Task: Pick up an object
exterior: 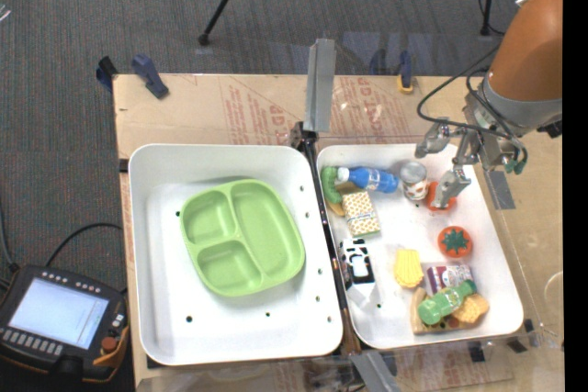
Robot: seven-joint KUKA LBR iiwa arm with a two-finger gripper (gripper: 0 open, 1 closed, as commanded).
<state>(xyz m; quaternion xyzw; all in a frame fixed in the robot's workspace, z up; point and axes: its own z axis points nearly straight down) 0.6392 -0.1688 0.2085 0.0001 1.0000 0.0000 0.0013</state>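
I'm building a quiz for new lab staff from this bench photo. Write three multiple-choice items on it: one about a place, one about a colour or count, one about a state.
1. Where does the green divided plate lie?
A. In the left bin
B. In the right bin
C. On the floor

2. How many compartments does the plate have?
A. Two
B. Three
C. Five

3. How does the blue bottle stand?
A. Upright
B. Lying on its side
C. Held in the air by the gripper

Answers:
1. A: the plate rests on the floor of the left bin, alone there.
2. B: ridges split it into three wells.
3. B: it lies flat near the far wall of the right bin, white cap toward the divider, while the gripper hangs above the bin's far right part.
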